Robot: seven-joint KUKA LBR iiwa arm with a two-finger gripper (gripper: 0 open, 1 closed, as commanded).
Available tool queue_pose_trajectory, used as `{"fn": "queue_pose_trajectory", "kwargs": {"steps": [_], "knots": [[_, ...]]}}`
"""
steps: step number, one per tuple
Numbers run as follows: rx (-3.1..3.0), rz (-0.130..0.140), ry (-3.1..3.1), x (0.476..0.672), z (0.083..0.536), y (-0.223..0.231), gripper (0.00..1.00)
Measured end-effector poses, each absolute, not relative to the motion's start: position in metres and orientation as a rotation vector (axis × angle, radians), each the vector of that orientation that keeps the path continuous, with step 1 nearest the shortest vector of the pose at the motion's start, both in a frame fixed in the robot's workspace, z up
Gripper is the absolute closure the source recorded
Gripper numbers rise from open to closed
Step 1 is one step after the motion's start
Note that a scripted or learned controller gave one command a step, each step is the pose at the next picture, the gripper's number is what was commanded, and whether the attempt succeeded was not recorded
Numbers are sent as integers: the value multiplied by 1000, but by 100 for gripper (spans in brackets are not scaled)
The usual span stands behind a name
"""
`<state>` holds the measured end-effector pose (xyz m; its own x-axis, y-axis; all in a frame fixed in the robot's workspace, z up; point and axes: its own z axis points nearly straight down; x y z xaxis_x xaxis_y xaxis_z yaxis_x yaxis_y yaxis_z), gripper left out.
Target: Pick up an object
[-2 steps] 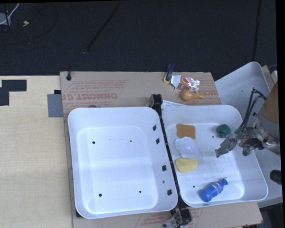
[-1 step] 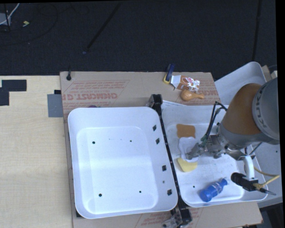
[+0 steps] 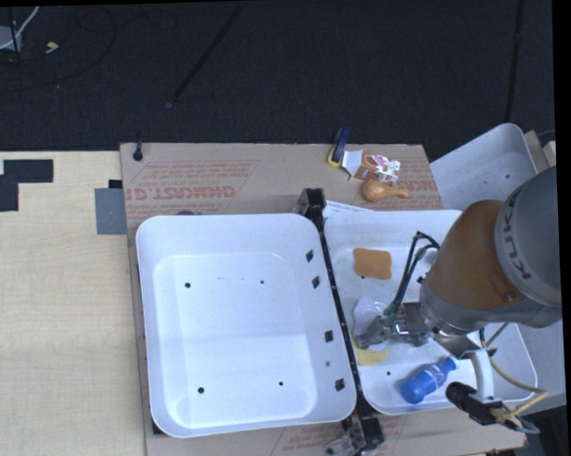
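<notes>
My gripper (image 3: 375, 333) is low in the right bin (image 3: 398, 230), near its left wall, at the end of the grey arm with the orange band (image 3: 469, 258). It hangs over a crumpled clear plastic item (image 3: 366, 311) and a small yellow piece (image 3: 371, 356). A tan-orange block (image 3: 372, 262) lies farther back in the same bin. Near the front edge lies a blue-capped clear bottle (image 3: 425, 380) on its side. The arm hides the right part of this bin.
The left bin (image 3: 158, 320) is bare white inside. A black divider (image 3: 330, 296) runs between the two bins. On the cardboard behind the bins lie an orange toy (image 3: 382, 191), a small printed packet (image 3: 377, 163) and a blue-and-yellow clip (image 3: 339, 148).
</notes>
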<state>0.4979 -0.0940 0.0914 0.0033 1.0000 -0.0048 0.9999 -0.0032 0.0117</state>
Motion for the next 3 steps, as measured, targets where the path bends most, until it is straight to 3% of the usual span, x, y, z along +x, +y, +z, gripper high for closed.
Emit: {"fn": "queue_pose_trajectory", "kwargs": {"steps": [1,2,3], "knots": [[2222,4,2217,477,90,-144,0],[2215,5,2219,571,89,-164,0],[2215,6,2225,647,89,-132,0]]}}
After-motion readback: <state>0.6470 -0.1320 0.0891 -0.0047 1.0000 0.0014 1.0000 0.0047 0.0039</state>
